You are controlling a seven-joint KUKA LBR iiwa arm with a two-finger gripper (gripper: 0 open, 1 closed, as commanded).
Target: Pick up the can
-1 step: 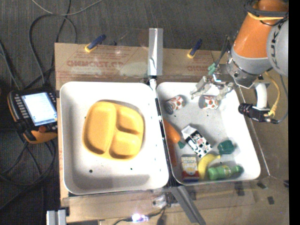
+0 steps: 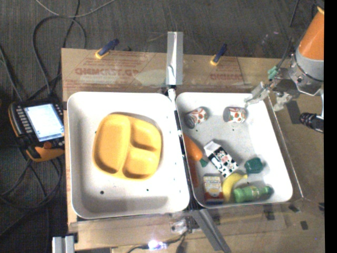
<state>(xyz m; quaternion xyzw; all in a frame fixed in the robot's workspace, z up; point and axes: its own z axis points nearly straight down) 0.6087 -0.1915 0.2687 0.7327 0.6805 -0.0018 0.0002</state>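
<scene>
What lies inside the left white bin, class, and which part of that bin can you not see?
Inside the left bin lies one yellow divided tray, compartments facing up and holding nothing. The bin floor beneath the tray is covered.

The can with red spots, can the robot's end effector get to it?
Probably yes. The can lies on its side in the right bin, nothing on top, and the end effector hangs just beside it. The nearby bin wall could crowd it.

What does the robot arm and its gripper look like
The arm is grey with a broad orange band above the wrist. Its gripper is a slim, pale metallic two-finger piece, with a small green part near its base.
</scene>
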